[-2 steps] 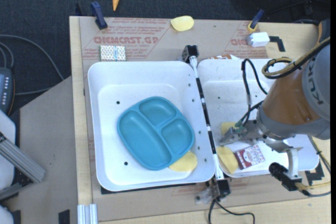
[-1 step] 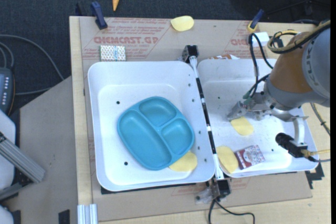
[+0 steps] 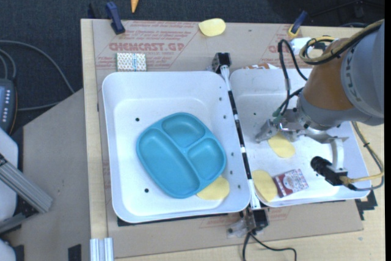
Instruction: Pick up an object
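My gripper [image 3: 276, 130] hangs low in the right bin [image 3: 256, 85], under the grey and orange arm. A flat yellow piece [image 3: 282, 147] lies on the bin floor just below and to the right of it, very close or touching. Nearer the front of the same bin lie a second yellow piece [image 3: 263, 185] and a small red and white packet [image 3: 291, 182]. In the left bin [image 3: 122, 95] a blue divided plate [image 3: 181, 154] rests, and another yellow piece [image 3: 214, 189] pokes out from under its front right corner.
On the bench behind the bins lie a yellow piece [image 3: 212, 27] and a small patterned packet [image 3: 131, 61]. Blue clamps [image 3: 114, 17] grip the bench's far edge. A black divider rail [image 3: 235, 125] runs between the bins. Cables [image 3: 305, 49] loop by the arm.
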`<move>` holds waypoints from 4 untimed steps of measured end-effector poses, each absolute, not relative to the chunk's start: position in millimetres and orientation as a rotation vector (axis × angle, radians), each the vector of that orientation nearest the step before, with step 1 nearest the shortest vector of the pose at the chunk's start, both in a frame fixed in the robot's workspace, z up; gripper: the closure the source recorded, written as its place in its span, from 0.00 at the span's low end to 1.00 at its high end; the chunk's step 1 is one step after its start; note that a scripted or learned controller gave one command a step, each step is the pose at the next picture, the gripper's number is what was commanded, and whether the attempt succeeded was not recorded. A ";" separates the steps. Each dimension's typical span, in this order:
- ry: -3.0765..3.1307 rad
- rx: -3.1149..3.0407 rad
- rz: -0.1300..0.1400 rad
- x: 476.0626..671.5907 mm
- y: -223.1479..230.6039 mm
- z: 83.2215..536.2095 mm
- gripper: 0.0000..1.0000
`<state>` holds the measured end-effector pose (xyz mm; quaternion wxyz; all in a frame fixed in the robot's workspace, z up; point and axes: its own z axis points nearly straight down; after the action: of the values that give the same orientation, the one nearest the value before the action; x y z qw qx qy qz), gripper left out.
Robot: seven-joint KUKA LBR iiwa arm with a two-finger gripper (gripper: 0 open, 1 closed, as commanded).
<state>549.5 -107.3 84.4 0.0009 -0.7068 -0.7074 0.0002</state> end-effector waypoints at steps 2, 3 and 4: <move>-2.223 -2.220 0.000 550.0 -107.5 94.5 0.00; -2.225 -2.221 -0.001 550.4 -107.4 104.3 1.00; -2.225 -2.221 -0.001 550.3 -107.4 104.2 0.00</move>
<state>550.3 -107.4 104.2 -0.0011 -0.7065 -0.7077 -0.0003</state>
